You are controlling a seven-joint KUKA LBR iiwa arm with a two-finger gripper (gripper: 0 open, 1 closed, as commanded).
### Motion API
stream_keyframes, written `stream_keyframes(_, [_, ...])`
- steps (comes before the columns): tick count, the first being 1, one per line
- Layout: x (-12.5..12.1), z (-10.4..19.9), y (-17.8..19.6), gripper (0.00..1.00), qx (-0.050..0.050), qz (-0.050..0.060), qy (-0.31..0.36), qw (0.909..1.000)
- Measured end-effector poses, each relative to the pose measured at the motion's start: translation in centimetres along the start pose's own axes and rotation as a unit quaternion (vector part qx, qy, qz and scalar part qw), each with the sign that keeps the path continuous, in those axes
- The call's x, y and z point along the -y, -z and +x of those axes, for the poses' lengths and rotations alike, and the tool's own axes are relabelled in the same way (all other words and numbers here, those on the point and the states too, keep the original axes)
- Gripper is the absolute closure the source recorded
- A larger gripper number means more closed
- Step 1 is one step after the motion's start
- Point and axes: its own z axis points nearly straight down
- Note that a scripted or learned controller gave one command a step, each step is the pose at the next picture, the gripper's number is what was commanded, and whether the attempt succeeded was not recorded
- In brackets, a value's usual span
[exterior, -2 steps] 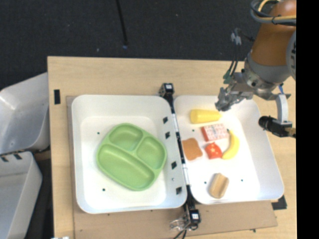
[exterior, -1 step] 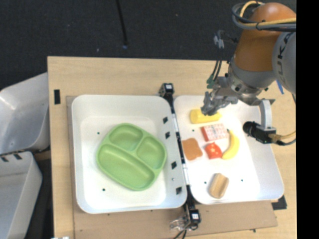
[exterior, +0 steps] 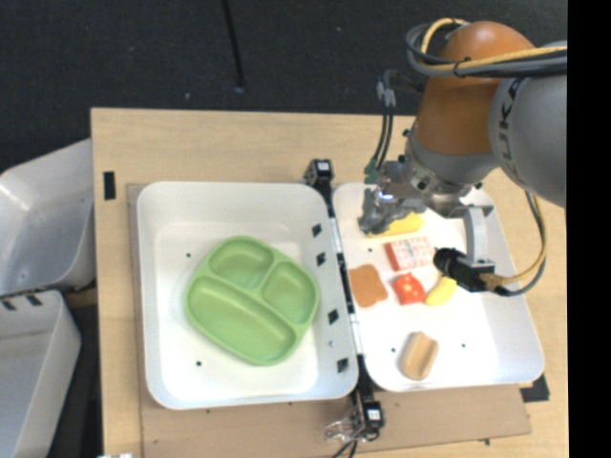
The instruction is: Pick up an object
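— Yellow block [exterior: 405, 224], that's my guess for what it's after; it lies at about eleven o'clock in the right bin [exterior: 506, 351], and the pincer [exterior: 379, 213] is down right on its nine-o'clock end.

— Has it got hold of it?

— Can't tell. The wrist and that orange band hide the tips from here, so I can't say whether they're spread or pressed together.

— What else is in there?

— A red-and-white packet [exterior: 410, 252] just at six o'clock of the block, then a brown flat piece [exterior: 367, 284], a small red thing [exterior: 409, 289] and a yellow lump [exterior: 439, 292] in a row, and a tan roll [exterior: 417, 355] nearer us. The left bin [exterior: 153, 351] has the green divided plate [exterior: 252, 299].

— So what could go wrong?

— It's working close to the bin's nine-o'clock wall [exterior: 346, 284]. If it closes on just the block's end, I'd expect the block to pivot and slip out. And the packet sits so near that a finger could land on it and shove both aside.
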Motion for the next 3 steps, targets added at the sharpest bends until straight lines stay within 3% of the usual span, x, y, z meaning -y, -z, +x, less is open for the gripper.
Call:
stream_keyframes(1, [2.2,4.7,0.2,1.00,-0.001,0.000,0.001,1.0000])
stream_keyframes(2, [4.2,9.5,-2.2,1.00,0.000,0.001,0.000,1.0000])
stream_keyframes(3, [4.1,9.3,-2.1,0.00,0.000,0.000,-0.002,1.0000])
